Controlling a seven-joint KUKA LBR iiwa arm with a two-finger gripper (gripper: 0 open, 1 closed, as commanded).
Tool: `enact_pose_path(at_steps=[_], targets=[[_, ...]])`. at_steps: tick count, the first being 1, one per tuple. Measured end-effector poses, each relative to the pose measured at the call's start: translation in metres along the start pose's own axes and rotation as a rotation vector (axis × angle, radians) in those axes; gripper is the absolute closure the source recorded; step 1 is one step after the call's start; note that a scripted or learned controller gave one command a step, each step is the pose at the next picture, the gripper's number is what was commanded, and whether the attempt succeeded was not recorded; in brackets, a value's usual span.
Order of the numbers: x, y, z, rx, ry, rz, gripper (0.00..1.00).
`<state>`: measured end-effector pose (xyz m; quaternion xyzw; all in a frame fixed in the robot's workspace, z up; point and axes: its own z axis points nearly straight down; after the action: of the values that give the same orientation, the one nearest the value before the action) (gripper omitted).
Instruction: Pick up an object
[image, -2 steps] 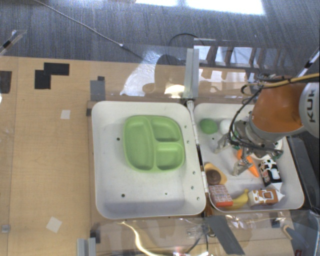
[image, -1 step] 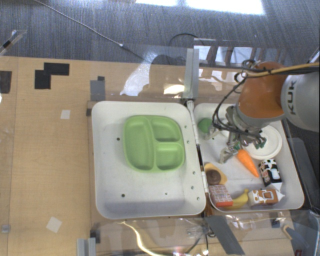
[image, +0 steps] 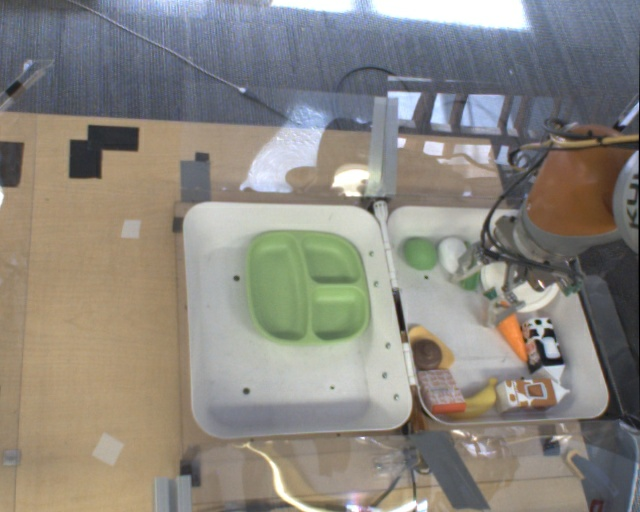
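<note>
Tan bench top (image: 90, 330) is taking up the left side, with black square marks (image: 95, 150) near its far edge and dark ribbed flooring (image: 200, 50) running behind it, a thin cable lying across that. Left white bin (image: 290, 405) is sitting mid-frame, holding a green divided plate (image: 307, 287) flat near its centre. Right white bin (image: 455, 330) is touching it along the shared rim. In it, a green ball (image: 420, 252) is lying near the far left corner, a brown round piece (image: 428, 351) and a reddish block (image: 441, 391) along the left wall, a banana (image: 482, 398) and a brown carton (image: 530, 394) at the near edge, an orange carrot (image: 512, 336) beside a black-and-white item (image: 541, 344). Arm's orange band (image: 572, 185) is hanging over the far right of this bin; gripper (image: 505, 283) is sitting among white pieces, its state cannot be made out.
</note>
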<state>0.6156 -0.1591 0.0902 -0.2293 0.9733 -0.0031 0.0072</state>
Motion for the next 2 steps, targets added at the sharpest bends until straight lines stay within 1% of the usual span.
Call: enact_pose_path(at_steps=[1,2], targets=[[0.058,0.0,-0.002,0.0,0.0,0.01,0.0],[0.051,0.0,-0.018,0.008,-0.016,0.004,1.0]])
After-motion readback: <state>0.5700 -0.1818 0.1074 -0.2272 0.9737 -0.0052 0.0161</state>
